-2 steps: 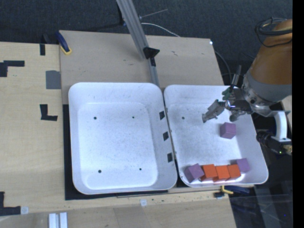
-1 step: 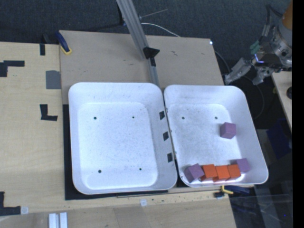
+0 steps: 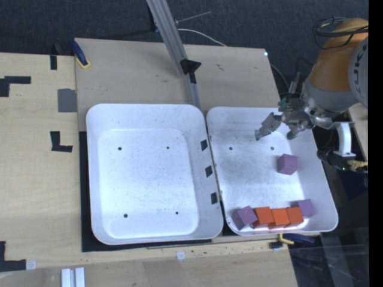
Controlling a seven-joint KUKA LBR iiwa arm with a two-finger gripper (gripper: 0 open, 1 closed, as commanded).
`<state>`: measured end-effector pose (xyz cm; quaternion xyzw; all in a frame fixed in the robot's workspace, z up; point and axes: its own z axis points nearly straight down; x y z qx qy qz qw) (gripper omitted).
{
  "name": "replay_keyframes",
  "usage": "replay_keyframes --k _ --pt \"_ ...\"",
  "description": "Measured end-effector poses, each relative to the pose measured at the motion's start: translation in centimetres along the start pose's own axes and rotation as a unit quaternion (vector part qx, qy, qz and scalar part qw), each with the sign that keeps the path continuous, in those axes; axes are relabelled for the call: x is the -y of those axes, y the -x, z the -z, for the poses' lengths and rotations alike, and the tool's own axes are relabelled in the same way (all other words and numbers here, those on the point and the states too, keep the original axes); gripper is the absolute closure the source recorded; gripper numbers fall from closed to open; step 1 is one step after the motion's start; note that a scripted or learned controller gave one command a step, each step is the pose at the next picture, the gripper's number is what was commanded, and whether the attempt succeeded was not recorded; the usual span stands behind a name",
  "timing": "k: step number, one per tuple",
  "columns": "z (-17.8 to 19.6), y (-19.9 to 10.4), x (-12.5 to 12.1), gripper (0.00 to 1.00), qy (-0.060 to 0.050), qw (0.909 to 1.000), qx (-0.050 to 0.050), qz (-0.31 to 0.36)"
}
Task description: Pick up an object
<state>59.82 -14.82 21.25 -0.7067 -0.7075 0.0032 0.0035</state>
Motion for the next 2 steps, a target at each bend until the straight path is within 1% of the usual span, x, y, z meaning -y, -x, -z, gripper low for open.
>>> replay_keyframes --k 1,2 --pt "-0.2 6.0 -4.6 0.0 0.005 1.0 0.002 -0.001" --pt "-12.5 6.1 0.6 0.0 0.001 1.0 0.0 -0.001"
